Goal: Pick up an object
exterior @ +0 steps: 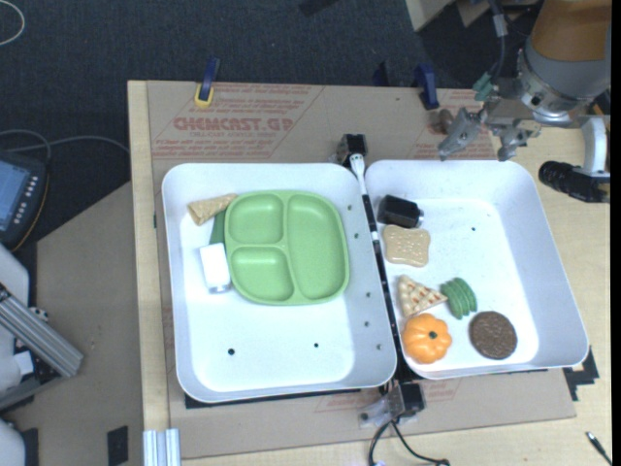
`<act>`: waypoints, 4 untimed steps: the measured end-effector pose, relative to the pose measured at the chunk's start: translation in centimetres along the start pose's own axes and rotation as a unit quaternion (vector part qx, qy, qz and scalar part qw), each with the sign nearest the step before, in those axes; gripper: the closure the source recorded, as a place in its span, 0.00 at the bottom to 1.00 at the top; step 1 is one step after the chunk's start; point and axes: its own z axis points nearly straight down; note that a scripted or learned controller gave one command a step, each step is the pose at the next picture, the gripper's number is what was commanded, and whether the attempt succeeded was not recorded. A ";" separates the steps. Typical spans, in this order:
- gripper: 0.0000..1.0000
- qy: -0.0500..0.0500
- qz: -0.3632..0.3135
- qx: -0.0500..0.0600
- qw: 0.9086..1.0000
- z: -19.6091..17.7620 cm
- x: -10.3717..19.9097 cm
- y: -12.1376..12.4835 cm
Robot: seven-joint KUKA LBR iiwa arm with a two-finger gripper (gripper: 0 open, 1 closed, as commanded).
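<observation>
My gripper (pixel 482 140) hangs above the far edge of the right bin (pixel 543 250), its two fingers spread apart with nothing between them. Well in front of it, in the right bin's left half, lie a black block (pixel 399 210), a tan cracker (pixel 407 247), a pizza slice (pixel 417 295), a green pickle (pixel 460 296), an orange pumpkin (pixel 427 338) and a brown cookie (pixel 493 335). The left bin (pixel 184 328) holds a green divided plate (pixel 286 247), a tan chip (pixel 210 208) and a white block (pixel 214 267).
Both bins rest on a cardboard sheet (pixel 243 124) over the bench. Blue clamps (pixel 207 83) sit at its far edge. A black clip (pixel 352 148) joins the bins at the back. The right bin's right half is bare white floor.
</observation>
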 end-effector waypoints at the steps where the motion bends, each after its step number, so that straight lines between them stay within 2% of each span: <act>1: 0.00 0.000 0.000 0.002 1.000 4.3 0.4 0.1; 2: 0.00 0.000 -0.001 0.003 1.000 8.8 0.9 0.4; 3: 0.00 0.000 0.000 0.003 1.000 14.4 1.0 -0.7; 4: 0.00 -0.001 -0.001 -0.009 1.000 17.1 1.0 -0.1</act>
